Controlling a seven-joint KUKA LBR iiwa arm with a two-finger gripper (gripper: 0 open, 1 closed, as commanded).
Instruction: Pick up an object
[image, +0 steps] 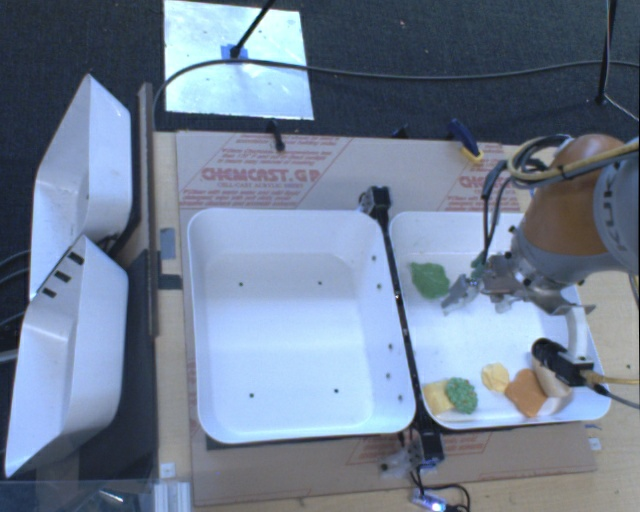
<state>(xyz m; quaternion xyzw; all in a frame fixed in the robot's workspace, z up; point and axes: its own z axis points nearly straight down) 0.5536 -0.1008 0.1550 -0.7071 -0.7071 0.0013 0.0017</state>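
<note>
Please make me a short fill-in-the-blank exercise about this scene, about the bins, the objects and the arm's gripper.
1. All the small objects lie in the ____ bin of the camera view.
2. The gripper hangs beside a leafy toy of ____ colour.
3. The orange wedge lies near the ____ edge of its bin.
4. The left bin is ____ in colour.

Missing words: right; green; front (lower); white
</note>
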